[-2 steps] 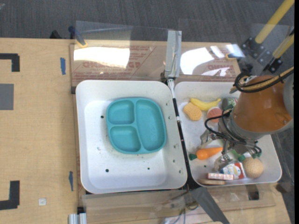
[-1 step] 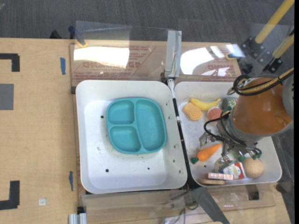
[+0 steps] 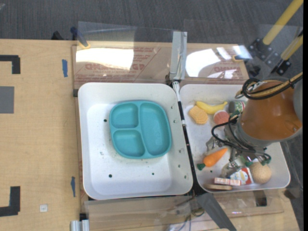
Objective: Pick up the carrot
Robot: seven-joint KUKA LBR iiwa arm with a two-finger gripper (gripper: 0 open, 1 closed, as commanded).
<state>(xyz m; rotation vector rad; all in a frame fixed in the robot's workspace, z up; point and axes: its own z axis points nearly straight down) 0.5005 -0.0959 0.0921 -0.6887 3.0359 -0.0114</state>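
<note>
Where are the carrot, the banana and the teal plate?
carrot (image 3: 214, 157): camera view, middle of the orange body.
banana (image 3: 211, 107): camera view, middle of the yellow curve.
teal plate (image 3: 140, 129): camera view, ridge where its compartments meet.

Robot lab — bench (image 3: 33, 129), white bins (image 3: 91, 143)
</note>
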